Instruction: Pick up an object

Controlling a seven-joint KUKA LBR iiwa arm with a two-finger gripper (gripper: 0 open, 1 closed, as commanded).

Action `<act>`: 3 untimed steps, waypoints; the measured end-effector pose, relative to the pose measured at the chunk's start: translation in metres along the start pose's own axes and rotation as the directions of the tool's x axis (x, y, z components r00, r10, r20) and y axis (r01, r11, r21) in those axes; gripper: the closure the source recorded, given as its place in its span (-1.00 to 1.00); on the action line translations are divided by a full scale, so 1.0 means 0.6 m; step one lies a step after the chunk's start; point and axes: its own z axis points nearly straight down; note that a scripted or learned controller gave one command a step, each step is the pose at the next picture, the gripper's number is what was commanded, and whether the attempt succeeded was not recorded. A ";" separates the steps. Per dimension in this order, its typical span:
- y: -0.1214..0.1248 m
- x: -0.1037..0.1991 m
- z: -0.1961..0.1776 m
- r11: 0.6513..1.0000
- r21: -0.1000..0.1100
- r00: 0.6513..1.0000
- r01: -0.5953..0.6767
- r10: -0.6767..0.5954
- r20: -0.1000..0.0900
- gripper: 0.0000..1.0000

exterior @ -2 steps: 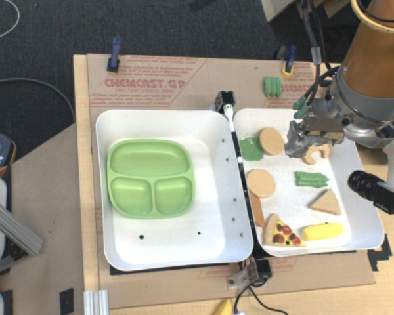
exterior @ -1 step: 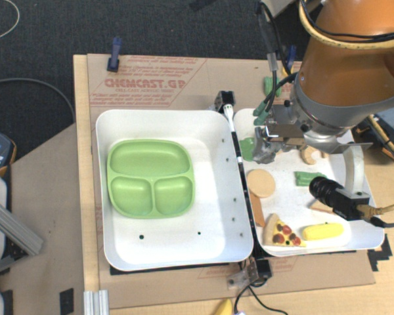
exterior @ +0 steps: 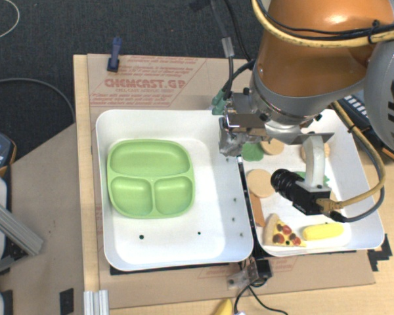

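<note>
We see the gripper [exterior: 240, 143], its opening impossible for us to tell, low over a green toy [exterior: 253, 152] at the right bin's [exterior: 371, 231] ten o'clock corner, apparently attempting a pick.

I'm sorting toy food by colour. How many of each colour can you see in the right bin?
Tan round pieces: 2
Green piece: 1
Yellow piece: 1
Pizza slice: 1
Brown stick: 1
Total: 6
</note>
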 end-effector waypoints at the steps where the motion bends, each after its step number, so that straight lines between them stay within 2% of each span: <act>1: 0.072 0.164 -0.021 1.000 -0.001 1.000 0.003 -0.003 -0.002 1.00; 2: 0.200 0.151 0.127 1.000 0.007 1.000 -0.010 0.010 0.004 1.00; 3: 0.258 0.151 0.267 1.000 0.009 1.000 -0.009 0.009 0.004 1.00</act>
